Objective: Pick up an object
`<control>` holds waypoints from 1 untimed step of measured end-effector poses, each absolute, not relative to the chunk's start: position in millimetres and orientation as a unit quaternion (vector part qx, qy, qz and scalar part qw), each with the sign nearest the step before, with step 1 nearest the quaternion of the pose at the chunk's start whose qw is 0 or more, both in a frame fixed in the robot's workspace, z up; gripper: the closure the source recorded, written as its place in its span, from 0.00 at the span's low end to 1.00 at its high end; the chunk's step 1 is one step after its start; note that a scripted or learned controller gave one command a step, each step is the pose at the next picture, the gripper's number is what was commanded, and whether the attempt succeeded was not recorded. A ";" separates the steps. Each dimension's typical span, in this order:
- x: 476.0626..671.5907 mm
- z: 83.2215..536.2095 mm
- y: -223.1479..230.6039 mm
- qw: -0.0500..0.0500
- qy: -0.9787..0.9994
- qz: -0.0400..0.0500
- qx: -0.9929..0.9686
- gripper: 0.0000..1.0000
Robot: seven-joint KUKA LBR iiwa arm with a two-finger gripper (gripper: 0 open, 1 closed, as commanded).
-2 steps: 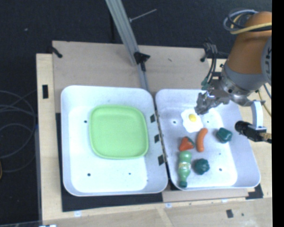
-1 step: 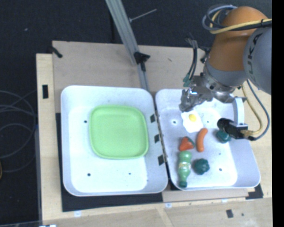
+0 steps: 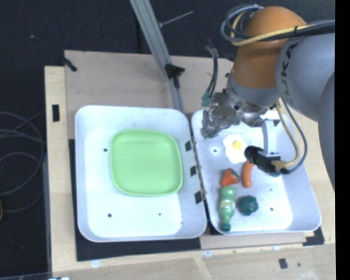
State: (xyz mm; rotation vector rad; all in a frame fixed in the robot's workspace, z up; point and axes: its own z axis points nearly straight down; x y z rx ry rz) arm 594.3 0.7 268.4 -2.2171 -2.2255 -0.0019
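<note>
Hovering low at the far left corner of the right-hand shallow white bin [image 3: 297, 214], the grey two-finger gripper [image 3: 211, 123] carries nothing visible, so the pick looks undone; whether it is released or clenched I cannot tell. Candidates lie just beside it: a fried-egg toy [image 3: 235, 148], an orange carrot [image 3: 248, 174], a red piece [image 3: 229, 177], a green bottle [image 3: 226, 207] and a dark-green ball [image 3: 247, 205], clustered mid-bin, with the dividing wall close on the gripper's left.

Right bin [image 3: 300, 212], shallow, white, holds five small toys. Fried egg [image 3: 235, 147], white with yellow yolk, flat, near bin's middle. Carrot [image 3: 247, 174], orange, lying just below egg. Red-orange piece [image 3: 228, 177] just left of carrot. Green bottle [image 3: 226, 206] lying lengthwise below it. Dark green lump [image 3: 247, 205] just right of bottle.
</note>
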 end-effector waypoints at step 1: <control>605.8 251.4 49.9 0.000 -0.708 0.000 -0.706 1.00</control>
